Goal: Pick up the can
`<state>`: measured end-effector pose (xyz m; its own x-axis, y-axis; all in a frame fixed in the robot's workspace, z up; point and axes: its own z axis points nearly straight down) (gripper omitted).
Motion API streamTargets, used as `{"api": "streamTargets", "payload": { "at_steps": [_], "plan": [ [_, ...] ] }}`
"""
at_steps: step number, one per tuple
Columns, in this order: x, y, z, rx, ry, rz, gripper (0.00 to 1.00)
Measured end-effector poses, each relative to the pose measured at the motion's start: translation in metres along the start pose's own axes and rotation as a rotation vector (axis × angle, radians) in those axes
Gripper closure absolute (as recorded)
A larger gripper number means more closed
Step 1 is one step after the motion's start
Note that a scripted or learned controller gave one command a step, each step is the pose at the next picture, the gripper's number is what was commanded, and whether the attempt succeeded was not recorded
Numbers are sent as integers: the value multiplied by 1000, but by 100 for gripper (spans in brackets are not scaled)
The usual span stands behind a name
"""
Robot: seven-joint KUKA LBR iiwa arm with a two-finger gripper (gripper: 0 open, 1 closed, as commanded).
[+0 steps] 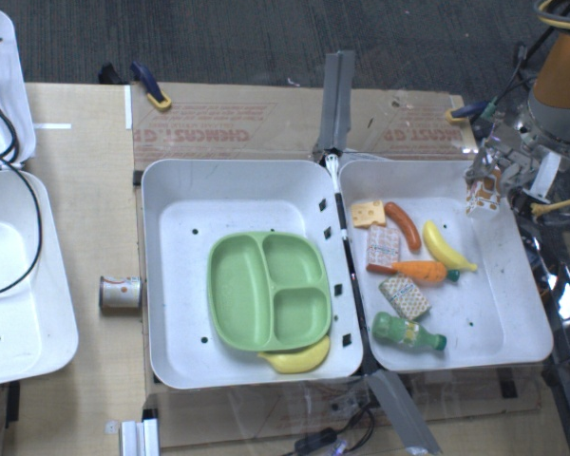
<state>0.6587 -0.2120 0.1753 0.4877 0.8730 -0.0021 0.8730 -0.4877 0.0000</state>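
Can (121, 294): lies on its side on the bench, outside the bins, just left of the left bin (161, 255)
Gripper (483, 194): over right bin's far corner, well apart; finger state cannot be told
Reach: likely hard, since can sits off-bin

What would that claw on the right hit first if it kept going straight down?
Probably the floor of the right bin, near its far right corner. The gripper hangs above bare white surface there; the banana lies closer in, though depth is hard to judge.

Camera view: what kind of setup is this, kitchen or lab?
Most likely a robot lab bench for pick tests, not a kitchen. Two white bins sit side by side on cardboard, toy food such as a carrot fills the right one, and the arm's gripper hangs over that bin's far corner.
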Motion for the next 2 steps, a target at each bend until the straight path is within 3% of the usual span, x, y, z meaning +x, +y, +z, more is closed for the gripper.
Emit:
{"api": "streamTargets", "payload": {
  "at_steps": [1, 2],
  "plan": [
    [48, -27, -59, 1, 0, 113, 100],
    [111, -62, -62, 4, -1, 186, 100]
  ]
}}
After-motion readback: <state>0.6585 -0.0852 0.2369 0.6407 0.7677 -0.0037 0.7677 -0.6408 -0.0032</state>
